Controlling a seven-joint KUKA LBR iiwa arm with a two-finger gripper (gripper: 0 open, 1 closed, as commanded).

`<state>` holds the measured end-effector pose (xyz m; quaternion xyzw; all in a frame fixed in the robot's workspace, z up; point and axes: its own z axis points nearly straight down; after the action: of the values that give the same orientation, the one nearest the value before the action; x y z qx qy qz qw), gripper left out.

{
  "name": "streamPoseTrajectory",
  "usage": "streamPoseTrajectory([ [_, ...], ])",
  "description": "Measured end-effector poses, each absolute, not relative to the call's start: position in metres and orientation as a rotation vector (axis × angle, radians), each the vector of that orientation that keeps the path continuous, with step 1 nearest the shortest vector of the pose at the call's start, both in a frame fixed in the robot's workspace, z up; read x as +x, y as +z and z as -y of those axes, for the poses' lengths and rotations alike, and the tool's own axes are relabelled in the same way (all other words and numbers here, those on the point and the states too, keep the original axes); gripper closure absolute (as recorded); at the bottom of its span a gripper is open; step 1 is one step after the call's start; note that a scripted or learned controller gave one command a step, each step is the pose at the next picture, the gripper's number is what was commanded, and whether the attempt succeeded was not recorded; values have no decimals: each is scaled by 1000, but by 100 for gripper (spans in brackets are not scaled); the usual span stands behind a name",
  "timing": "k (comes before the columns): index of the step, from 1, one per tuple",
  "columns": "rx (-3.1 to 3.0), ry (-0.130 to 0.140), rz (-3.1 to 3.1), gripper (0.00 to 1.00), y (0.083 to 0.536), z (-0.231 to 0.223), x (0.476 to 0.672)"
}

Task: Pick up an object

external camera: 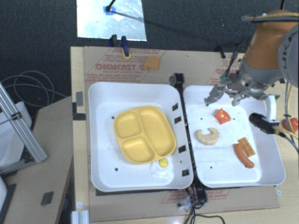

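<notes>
The left bin [100, 125] holds a yellow three-compartment tray [144, 134], lying at a slant, with a toy fried egg [161, 168] just below its lower corner. In the right bin [271, 171], a toy shrimp [207, 136] lies near the middle, a small red piece [222, 116] sits above and to the right of it, and a toy sausage [244, 155] rests beside a brown waffle-like piece [246, 146]. The gripper [224, 96] hovers over the bin's upper part, just above the red piece, fingers spread apart with nothing between them.
</notes>
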<state>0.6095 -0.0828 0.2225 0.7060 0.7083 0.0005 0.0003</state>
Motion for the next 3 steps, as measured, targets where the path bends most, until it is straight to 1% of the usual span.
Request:
streamPoseTrajectory([
  [1,2232,-11,-2226,0,145,93,520],
  [2,2228,-6,-2218,0,91,132,492],
  [3,2204,15,-2210,0,341,167,493],
])
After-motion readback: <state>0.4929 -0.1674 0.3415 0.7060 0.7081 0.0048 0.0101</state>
